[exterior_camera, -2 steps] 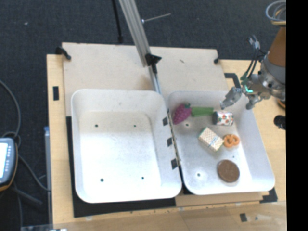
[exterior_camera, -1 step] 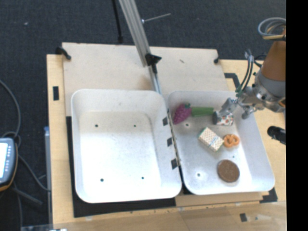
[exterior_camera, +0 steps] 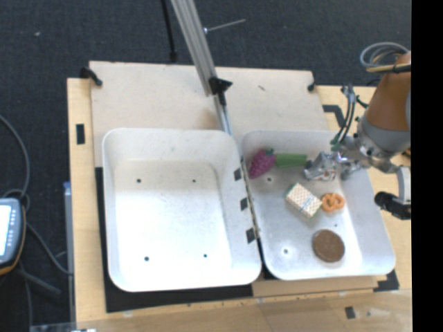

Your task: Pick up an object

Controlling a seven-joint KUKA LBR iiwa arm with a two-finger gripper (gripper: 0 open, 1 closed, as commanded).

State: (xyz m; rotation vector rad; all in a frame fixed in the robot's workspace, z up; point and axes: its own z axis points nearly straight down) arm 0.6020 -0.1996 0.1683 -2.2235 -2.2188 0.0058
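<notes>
A metal pole slants over the bench.

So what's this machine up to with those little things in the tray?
A robot arm reaches in from the right, its gripper low over the right bin. That bin holds a purple grape bunch, a green piece, a patterned box, an orange pretzel and a brown disc. Nothing looks lifted yet.

We see a bright, even light from above. The two white bins glow pale, and their walls lose detail in the glare. Shadows are soft and small, darkest under the bin edges. The picture is a bit fuzzy and grainy. The dark floor looks speckled.
</notes>
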